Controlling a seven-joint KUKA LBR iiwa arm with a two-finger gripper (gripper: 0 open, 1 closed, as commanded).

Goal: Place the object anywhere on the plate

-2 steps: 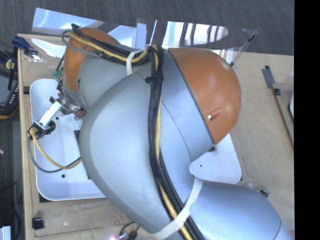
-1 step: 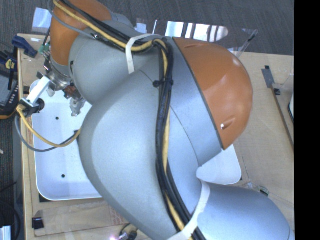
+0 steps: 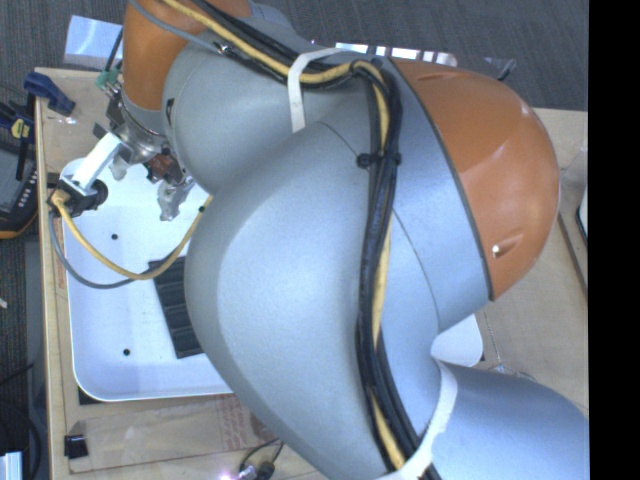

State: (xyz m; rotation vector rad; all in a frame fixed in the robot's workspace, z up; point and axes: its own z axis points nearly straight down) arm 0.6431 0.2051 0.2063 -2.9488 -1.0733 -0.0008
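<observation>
My gripper (image 3: 146, 185) hangs over the far part of the left white bin (image 3: 110, 368), just under the orange wrist band (image 3: 150, 48). Its two short grey fingers (image 3: 171, 202) stand apart, and between them only the bin's white floor shows, so it is open and holds nothing. A dark, ribbed, brush-like object (image 3: 178, 308) lies on the bin floor nearer to me than the gripper, partly hidden by the arm. The big grey and orange arm (image 3: 330, 268) hides the rest of the bench, including the right bin.
A yellow cable (image 3: 100, 263) loops from the wrist down over the bin floor. A white bracket with a black end (image 3: 84, 183) juts left of the gripper. Blue clamps (image 3: 45, 93) and dark tools lie beyond the bin's left wall.
</observation>
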